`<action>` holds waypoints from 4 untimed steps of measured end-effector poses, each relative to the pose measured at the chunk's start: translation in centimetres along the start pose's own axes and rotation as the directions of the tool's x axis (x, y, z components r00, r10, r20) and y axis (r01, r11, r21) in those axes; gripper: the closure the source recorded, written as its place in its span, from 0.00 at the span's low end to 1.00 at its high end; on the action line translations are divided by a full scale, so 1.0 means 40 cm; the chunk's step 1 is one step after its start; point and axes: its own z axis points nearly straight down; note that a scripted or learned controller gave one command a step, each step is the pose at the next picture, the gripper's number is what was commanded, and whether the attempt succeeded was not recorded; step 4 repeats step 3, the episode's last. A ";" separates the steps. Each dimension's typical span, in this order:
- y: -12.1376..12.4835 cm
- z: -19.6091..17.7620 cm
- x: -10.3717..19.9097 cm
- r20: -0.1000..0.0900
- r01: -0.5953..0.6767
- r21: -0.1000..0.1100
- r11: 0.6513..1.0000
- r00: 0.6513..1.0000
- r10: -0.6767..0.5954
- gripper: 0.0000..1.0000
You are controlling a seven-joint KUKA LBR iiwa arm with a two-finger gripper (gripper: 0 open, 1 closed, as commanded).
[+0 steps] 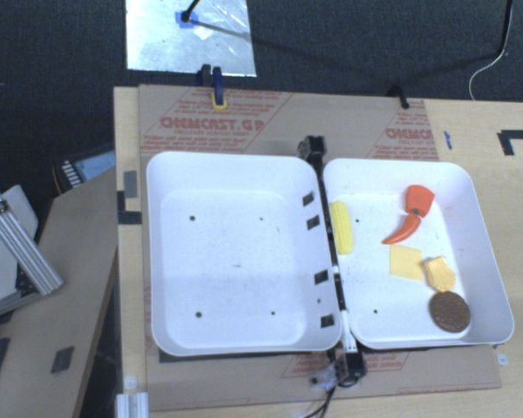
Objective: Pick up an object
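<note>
The right bin [484, 225] holds several small objects. A yellow corn cob [341, 226] lies along its left wall. An orange carrot-like piece [410, 212] lies near the back right, its thick end up. A pale yellow flat wedge [407, 263] sits below it, touching a small yellow lump [440, 274]. A brown round disc [450, 311] rests near the front right corner.
The left bin [235, 259] sits beside the right one, joined by a black hinge strip [324, 233]. Both rest on a cardboard sheet [270, 124] on the bench. A shiny metal plate [190, 23] lies on the floor behind; an aluminium rail [17, 242] stands at left.
</note>
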 end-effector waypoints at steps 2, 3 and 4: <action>0.002 -0.060 0.005 0.005 0.012 -0.008 1.000 1.000 -0.012 1.00; 0.003 -0.090 0.007 0.007 0.019 -0.012 1.000 1.000 -0.018 1.00; 0.003 -0.090 0.007 0.007 0.019 -0.012 1.000 1.000 -0.018 1.00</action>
